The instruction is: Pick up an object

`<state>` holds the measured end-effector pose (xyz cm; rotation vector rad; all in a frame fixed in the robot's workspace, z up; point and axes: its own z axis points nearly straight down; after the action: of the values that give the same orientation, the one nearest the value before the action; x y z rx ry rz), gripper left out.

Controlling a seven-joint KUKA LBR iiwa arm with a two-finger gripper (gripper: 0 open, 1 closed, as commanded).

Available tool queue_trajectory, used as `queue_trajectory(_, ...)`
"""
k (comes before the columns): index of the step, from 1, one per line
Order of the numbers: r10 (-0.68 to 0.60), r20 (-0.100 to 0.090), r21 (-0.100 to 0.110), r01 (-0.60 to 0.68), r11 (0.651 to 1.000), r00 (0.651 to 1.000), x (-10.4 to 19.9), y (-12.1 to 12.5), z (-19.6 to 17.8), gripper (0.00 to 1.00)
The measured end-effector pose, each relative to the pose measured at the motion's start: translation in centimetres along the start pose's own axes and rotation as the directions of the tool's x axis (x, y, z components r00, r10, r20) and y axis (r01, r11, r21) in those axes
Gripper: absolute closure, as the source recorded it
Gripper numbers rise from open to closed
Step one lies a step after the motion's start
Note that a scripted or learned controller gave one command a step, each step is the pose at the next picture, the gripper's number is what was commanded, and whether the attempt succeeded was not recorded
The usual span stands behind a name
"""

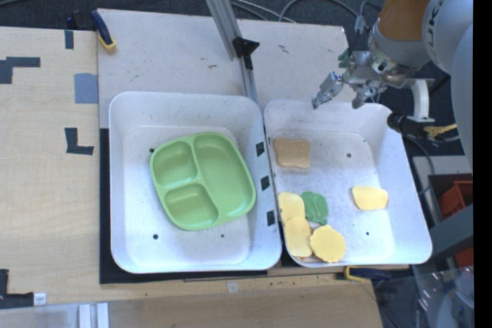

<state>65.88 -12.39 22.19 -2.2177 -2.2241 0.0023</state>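
While the tool (338, 97) gapes wide, bread slice (292, 153) below-left, well apart.

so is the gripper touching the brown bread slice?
Apart. The camera view shows the gripper above the right bin's far rim, bare bin floor separating it from the bread slice.

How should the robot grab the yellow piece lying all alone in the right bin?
Probably from straight above, closing the gripper across the narrower sides of the flat yellow piece. It lies flat with bare bin floor all around, so nothing crowds its edges.
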Motion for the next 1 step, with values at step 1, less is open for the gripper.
queue_trajectory(1, 0.0, 0.0, 0.0, 0.0, 1.0, 1.0, -0.01, 0.0, 0.0, 0.0)
